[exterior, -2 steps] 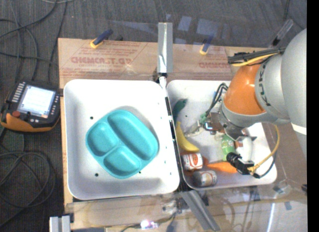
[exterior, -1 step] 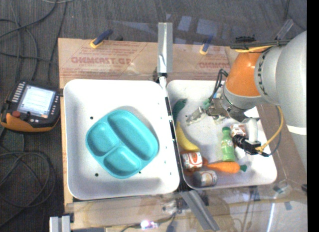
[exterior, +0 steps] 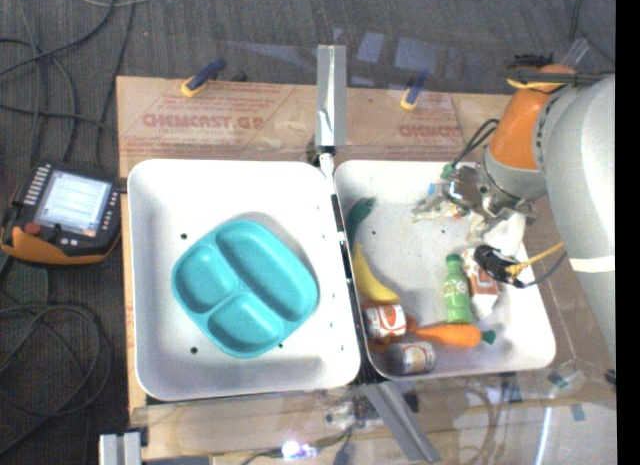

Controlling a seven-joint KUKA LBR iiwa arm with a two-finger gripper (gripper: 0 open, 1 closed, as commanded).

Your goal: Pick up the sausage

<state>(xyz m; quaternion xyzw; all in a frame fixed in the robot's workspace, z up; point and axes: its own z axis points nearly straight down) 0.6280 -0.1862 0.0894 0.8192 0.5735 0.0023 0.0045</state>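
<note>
1. Teach pendant [exterior: 62, 215], orange and black with its screen lit, on the floor left of the counter.
2. Left bin [exterior: 150, 353], white and shallow. It holds a teal divided plate [exterior: 245, 285], lying flat near the middle.
3. Right bin [exterior: 530, 338], white, touching the left bin along the centre edge. From left to right it holds a dark green item [exterior: 356, 213] at the upper left wall, a banana [exterior: 370, 278], two cans [exterior: 384, 320] [exterior: 411, 356], a carrot [exterior: 447, 335], a green bottle [exterior: 456, 288] and a white-and-red packet [exterior: 487, 288].
4. Sausage: cannot be picked out with certainty. It is judged to lie somewhere in the right bin's clutter.
5. Hand [exterior: 462, 197], low over the upper part of the right bin, just above the bottle. Whether it is open or closed cannot be told.
6. Arm [exterior: 590, 173], grey with an orange band, entering from the right.

Risk: the lower items lie touching or just beside one another, so a descent there could close on the wrong thing or knock a can into a roll. The carrot's similar long shape invites a mistaken grasp.

Surface and room: the counter [exterior: 250, 123] is topped with tan printed board held by clamps. The floor is dark carpet with loose cables.
</note>
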